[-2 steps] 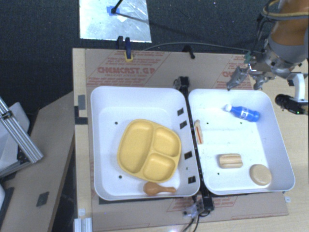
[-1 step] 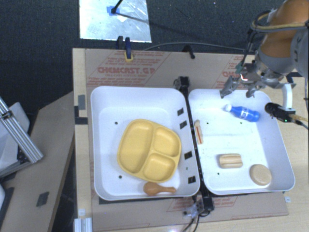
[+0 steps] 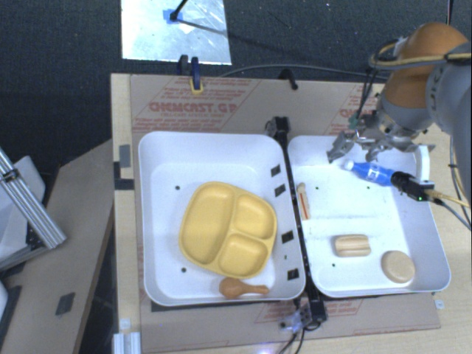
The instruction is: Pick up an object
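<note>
Lying near the back wall of the right-hand bin (image 3: 435, 268), in the upper right of the frame, is a small blue bottle (image 3: 371, 172), the thing nearest the arm. It looks like light, stiff plastic with a smooth, rounded and probably slippery body, so it may roll; a grip across its narrow middle seems safest. Its long axis runs from upper left to lower right, but which end is the cap cannot be told.

Just above it hangs the gripper (image 3: 355, 152), fingers spread apart and holding nothing.

Lower in the same bin sit a tan loaf-shaped block (image 3: 350, 245), a round tan biscuit (image 3: 398, 265) and an orange stick (image 3: 302, 200). The left-hand bin (image 3: 158, 168) holds a yellow divided plate (image 3: 228, 229) and a tan drumstick (image 3: 240, 288).
</note>
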Available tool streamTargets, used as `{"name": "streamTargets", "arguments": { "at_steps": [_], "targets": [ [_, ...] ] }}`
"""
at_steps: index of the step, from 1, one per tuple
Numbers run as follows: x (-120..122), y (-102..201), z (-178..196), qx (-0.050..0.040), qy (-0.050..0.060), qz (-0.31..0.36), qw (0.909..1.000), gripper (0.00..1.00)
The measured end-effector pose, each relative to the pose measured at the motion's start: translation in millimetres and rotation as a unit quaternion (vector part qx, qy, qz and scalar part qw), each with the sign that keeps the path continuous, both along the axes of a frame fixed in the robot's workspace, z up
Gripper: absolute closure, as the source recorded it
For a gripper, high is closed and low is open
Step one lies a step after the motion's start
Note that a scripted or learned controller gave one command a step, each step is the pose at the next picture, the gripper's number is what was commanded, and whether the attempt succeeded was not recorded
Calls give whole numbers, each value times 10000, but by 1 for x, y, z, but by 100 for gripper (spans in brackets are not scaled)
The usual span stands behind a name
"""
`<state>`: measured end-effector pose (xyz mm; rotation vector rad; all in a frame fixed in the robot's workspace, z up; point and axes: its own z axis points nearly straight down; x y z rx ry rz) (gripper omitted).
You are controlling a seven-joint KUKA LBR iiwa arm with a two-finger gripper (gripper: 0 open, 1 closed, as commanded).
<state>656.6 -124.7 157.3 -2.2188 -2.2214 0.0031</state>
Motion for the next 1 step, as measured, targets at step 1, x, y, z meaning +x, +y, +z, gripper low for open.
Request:
{"name": "streamTargets", "arguments": {
  "at_steps": [1],
  "targets": [
    [-8,-5,-57,1,0,0,10000,0]
  ]
}}
